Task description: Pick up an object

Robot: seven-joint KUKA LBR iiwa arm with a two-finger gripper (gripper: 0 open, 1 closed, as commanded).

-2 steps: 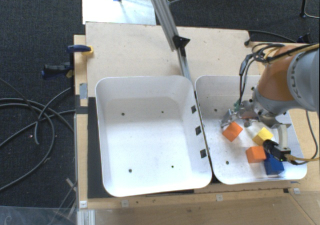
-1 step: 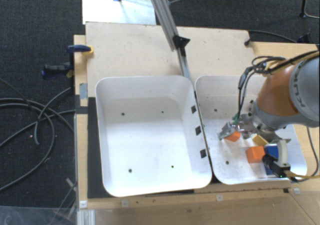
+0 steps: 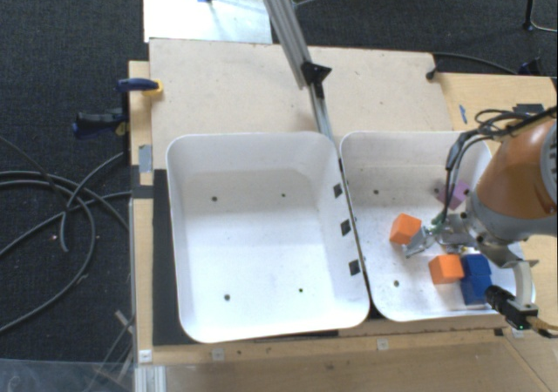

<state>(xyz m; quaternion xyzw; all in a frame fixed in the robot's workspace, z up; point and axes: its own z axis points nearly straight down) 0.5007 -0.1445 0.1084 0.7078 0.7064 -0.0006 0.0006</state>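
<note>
Down in the right bin (image 3: pixel 384 164) the arm (image 3: pixel 523 181) is bent low over a little cluster of blocks, and the gripper (image 3: pixel 425 240) sits right against the orange cube (image 3: pixel 404 229) near the bin's middle; its metal fingers (image 3: pixel 417 246) seem to reach at the cube's lower right side, but from up here I cannot tell whether they are apart or closed, nor whether the cube is truly between them. Largest of the loose things is the blue block (image 3: pixel 476 278), squarish and darker, lying near the bin's front wall just beside a second orange cube (image 3: pixel 446 269), the two touching or nearly so. A small pinkish-purple piece (image 3: pixel 456 196) peeks out by the arm's cables, too hidden to make out. I would guess all of these are light, stiff toy blocks, foam or wood, with flat matte faces that should not slip much and will not break if dropped. The first orange cube stands apart from the others, so the sensible hold is across two opposite flat sides, squarely, since a corner pinch could let it twist out.
</note>
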